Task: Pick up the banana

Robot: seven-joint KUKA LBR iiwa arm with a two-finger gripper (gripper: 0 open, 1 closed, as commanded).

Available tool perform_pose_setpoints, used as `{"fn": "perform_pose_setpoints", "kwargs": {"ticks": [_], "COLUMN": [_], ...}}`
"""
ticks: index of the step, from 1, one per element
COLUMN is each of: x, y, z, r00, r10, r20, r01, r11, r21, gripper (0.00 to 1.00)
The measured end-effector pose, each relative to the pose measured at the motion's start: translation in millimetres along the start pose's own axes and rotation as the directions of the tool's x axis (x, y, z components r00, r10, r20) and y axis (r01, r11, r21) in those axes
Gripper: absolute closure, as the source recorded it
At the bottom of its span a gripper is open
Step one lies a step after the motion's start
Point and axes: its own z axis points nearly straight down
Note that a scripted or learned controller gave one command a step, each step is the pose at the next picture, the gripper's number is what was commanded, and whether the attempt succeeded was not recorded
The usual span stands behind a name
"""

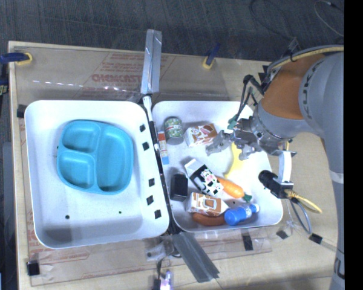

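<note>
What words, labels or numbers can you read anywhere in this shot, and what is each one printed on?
Red lettering on the clear sheet behind the bins: mirrored and faint, not readable.
Label on the small green can: too small to read.
Print on the brown carton under the tool: blurred.
Print on the black-and-white box: blurred.
Print on the orange-and-white carton: blurred.
No text can be quoted with confidence.

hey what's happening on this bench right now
A grey robot arm with an orange band reaches from the right over the right white bin, which is crowded with small items. Its tool sits just above the yellow banana near the bin's right side; no grasp is visible yet. The left white bin holds a blue divided plastic tray.
</note>
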Motion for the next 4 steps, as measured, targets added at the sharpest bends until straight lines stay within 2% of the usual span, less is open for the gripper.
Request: {"fn": "perform_pose_setpoints", "kwargs": {"ticks": [2, 3, 4], "x": [-3, 0, -3], "y": [-7, 11, -6], "z": [-32, 0, -22], "r00": [0.996, 0.995, 0.993], "r10": [-0.093, -0.098, -0.116], "r20": [0.001, 0.0, -0.002], "r01": [0.093, 0.098, 0.116], "r11": [0.996, 0.995, 0.993], "r21": [-0.005, 0.0, 0.0], "gripper": [0.0, 0.0, 0.0]}}
